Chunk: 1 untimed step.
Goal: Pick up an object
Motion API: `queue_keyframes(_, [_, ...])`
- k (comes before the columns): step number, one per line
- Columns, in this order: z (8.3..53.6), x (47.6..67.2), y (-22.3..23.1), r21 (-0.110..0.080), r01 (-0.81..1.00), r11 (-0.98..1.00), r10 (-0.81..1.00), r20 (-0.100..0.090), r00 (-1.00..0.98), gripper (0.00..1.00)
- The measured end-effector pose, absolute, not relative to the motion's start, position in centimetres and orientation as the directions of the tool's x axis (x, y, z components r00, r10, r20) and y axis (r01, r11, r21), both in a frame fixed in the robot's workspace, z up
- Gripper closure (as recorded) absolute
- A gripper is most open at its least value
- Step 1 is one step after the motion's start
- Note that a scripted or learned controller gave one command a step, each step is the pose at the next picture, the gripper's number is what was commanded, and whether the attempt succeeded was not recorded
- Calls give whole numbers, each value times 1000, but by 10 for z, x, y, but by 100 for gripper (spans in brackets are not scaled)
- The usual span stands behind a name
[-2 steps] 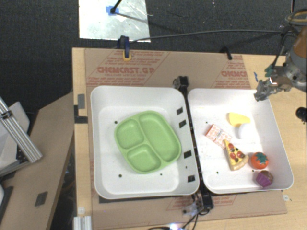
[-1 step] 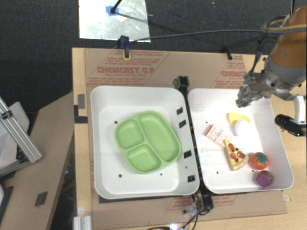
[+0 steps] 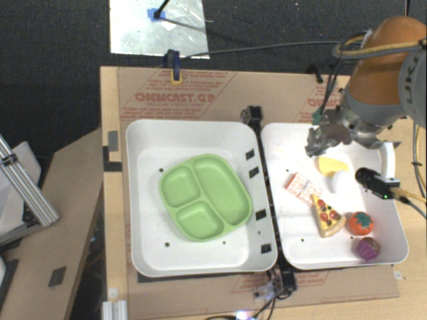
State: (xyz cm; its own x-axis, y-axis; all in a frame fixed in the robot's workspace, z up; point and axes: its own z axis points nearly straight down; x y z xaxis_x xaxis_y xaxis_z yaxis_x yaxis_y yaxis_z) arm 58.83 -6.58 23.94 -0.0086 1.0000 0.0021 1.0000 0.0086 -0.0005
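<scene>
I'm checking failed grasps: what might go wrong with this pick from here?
The gripper hangs beside the yellow cheese wedge, so it may clip its edge and push it away. The pizza slice and red-and-white packet lie touching each other, so taking one would likely drag the other.

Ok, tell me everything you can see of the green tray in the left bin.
The green tray is a pale green, plastic-looking plate with rounded corners and three compartments: one long one on its right side and two smaller ones on its left. It lies flat, right way up, turned at a slant, near the middle of the left bin. It rests on the bin's white floor, clear of the walls. Nothing lies in its compartments and nothing else touches it.
</scene>
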Motion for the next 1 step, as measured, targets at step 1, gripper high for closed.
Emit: queue_keyframes(1, [238,584,-2,0,1000,11,1000,3,-11,100])
